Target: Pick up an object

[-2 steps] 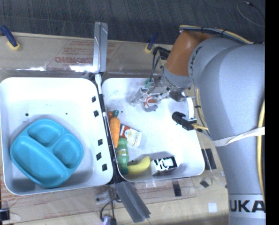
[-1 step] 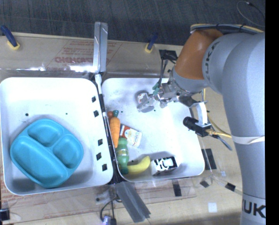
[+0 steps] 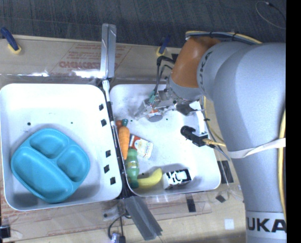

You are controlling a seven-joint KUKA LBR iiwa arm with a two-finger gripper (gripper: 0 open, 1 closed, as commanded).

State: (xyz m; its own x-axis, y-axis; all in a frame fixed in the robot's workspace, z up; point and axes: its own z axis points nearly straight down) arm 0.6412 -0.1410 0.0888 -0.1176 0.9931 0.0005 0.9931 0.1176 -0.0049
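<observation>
At the twelve o'clock end of the right bin (image 3: 166,153), the gripper (image 3: 156,108) hangs low over bare white floor, and whether it is spread or closed cannot be told from this slanted view; nothing can be seen in its grasp. By that reading the pick is not yet done: an object has to be reached, clamped and lifted. The candidates all lie away from the tool, toward six to nine o'clock of the same bin. Nearest is a white packet (image 3: 142,147) at about seven o'clock from the gripper, with a carrot (image 3: 124,138) just beside it along the left wall. Below the carrot a green bottle (image 3: 132,166) lies against that wall, a banana (image 3: 151,178) touching its lower end, and a black-and-white box (image 3: 178,176) sits just beside the banana at six o'clock. Further out, the left bin (image 3: 49,105) holds a blue divided plate (image 3: 49,164) at about seven o'clock.
</observation>
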